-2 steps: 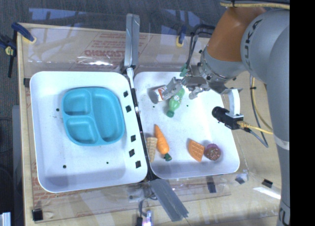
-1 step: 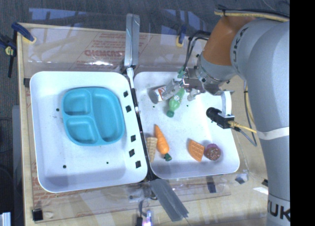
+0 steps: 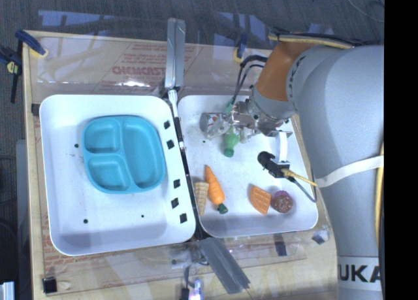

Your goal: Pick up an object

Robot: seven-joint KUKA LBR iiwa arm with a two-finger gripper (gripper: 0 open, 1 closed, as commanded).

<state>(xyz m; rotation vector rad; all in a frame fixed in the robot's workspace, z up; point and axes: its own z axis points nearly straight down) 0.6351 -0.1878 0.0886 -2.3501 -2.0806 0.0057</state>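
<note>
While the gripper (image 3: 230, 124) hangs low in the right bin (image 3: 297, 217), just above a small green object (image 3: 229, 144), I judge that the reaching step is in hand; whether it is released or clenched I cannot tell. Nearer the front lie a carrot (image 3: 214, 187), an orange wedge (image 3: 260, 199) and a dark red round piece (image 3: 283, 202), while the blue tray (image 3: 124, 153) sits in the left bin (image 3: 55, 227). The next move calls for a clean descent around the green object before any lift.
</note>
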